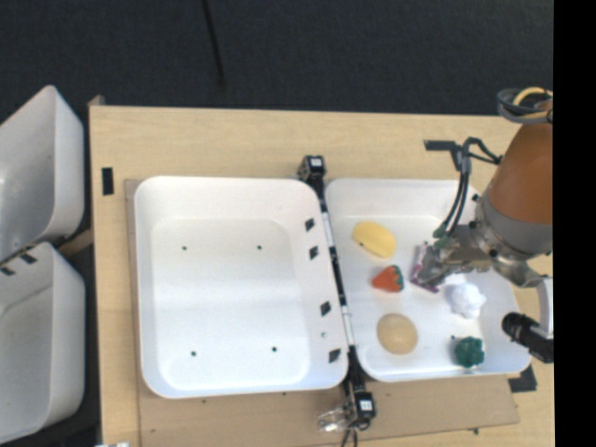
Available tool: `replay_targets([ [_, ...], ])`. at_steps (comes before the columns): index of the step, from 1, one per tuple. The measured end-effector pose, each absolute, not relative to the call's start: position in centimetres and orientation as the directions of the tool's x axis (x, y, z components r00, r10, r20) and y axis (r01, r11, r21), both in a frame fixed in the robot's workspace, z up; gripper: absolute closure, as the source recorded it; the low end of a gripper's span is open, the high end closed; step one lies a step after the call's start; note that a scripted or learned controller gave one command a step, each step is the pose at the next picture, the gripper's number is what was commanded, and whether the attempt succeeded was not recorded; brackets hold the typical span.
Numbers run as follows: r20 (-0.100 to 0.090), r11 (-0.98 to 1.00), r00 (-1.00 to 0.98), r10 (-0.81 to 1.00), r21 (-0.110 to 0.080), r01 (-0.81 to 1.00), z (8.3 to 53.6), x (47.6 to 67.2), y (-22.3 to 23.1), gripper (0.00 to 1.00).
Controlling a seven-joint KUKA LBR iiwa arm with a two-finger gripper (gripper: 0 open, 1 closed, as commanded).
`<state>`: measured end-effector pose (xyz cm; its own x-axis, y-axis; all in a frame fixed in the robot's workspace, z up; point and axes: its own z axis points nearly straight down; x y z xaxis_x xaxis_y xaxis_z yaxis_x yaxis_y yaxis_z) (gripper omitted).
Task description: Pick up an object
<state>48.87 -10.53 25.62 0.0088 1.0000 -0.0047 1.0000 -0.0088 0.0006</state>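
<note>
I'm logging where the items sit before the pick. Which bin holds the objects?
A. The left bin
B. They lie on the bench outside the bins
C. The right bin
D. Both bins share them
C: the yellow object, red object, tan round object, white object and green object all lie in the right bin, where the gripper reaches.

On the counter (223,142) stand two white bins; the right bin (391,194) holds a yellow object (374,238), a red object (388,279), a beige round object (398,333), a white lump (465,299) and a green object (468,351). The pincer (428,270) is low in this bin, just beside the red object and near the white lump.
</note>
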Motion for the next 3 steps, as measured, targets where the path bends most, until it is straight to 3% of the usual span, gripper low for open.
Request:
replay_targets([
  [1,0.002,0.012,-0.012,1.000,0.005,1.000,29.2,50.1,-0.9,1.00],
  [2,0.006,0.014,-0.014,1.000,0.015,1.000,41.2,49.4,8.2,1.00],
  [3,0.001,0.006,-0.006,1.000,0.004,1.000,43.0,51.3,12.1,1.00],
])
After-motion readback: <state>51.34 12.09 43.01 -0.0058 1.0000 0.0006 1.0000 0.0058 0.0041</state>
